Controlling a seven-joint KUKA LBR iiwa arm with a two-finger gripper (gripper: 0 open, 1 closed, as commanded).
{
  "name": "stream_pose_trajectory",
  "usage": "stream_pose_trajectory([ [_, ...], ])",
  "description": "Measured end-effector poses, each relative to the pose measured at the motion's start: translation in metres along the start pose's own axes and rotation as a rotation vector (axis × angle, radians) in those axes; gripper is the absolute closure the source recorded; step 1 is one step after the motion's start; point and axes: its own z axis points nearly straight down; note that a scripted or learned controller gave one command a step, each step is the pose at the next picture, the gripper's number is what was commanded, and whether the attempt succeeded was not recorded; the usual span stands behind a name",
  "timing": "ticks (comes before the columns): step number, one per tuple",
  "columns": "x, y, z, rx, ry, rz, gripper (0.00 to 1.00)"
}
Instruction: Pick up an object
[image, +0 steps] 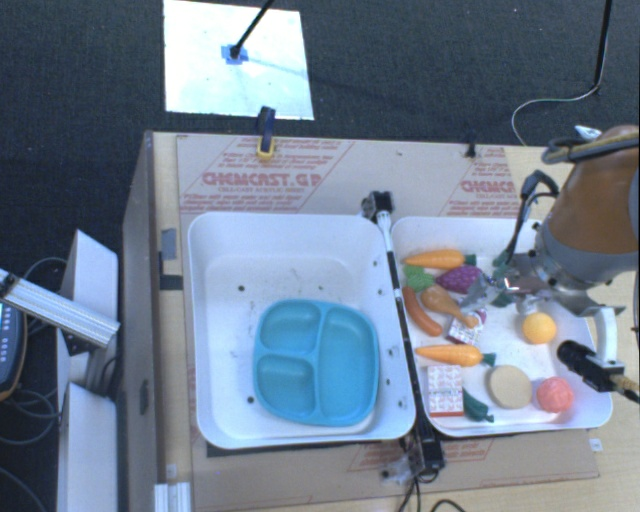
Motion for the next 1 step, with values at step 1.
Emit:
stream_pose_trajectory([
  [1,-0.0154,0.0753,0.1179,0.000,-0.001,0.000,0.00],
])
